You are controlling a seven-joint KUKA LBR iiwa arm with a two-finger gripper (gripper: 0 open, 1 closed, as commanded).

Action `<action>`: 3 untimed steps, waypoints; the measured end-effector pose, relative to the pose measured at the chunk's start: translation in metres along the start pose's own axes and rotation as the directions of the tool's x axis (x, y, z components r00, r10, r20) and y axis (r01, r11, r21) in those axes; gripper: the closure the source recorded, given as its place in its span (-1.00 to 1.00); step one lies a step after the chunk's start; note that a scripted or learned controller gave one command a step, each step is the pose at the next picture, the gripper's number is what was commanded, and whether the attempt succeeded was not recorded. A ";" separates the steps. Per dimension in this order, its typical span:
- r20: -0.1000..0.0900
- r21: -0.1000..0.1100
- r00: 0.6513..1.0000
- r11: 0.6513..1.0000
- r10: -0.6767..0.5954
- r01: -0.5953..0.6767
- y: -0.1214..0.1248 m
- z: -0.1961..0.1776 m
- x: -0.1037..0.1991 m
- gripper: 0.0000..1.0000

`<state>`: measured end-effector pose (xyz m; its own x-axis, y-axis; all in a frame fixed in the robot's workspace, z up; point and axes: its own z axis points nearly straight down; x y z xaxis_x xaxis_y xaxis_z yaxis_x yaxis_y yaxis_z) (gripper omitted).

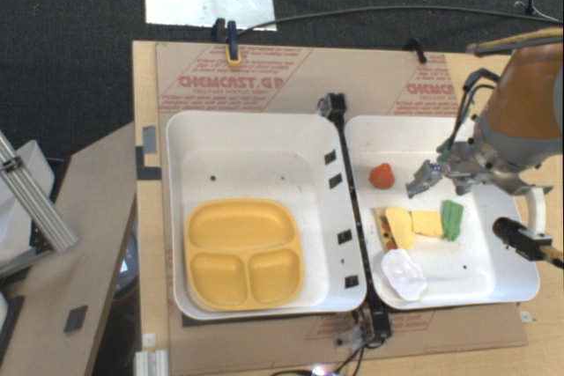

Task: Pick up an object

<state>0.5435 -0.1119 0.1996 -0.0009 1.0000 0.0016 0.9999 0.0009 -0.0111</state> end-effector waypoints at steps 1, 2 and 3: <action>0.001 -0.012 1.000 1.000 -0.003 0.003 0.003 -0.006 0.000 -1.00; 0.001 -0.009 1.000 1.000 0.000 0.000 0.006 0.036 0.002 -1.00; 0.001 -0.008 1.000 1.000 0.001 -0.001 0.002 0.095 -0.004 -1.00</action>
<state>0.5440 -0.1153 0.1043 -0.0003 1.0000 0.0001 1.0000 0.0003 -0.0027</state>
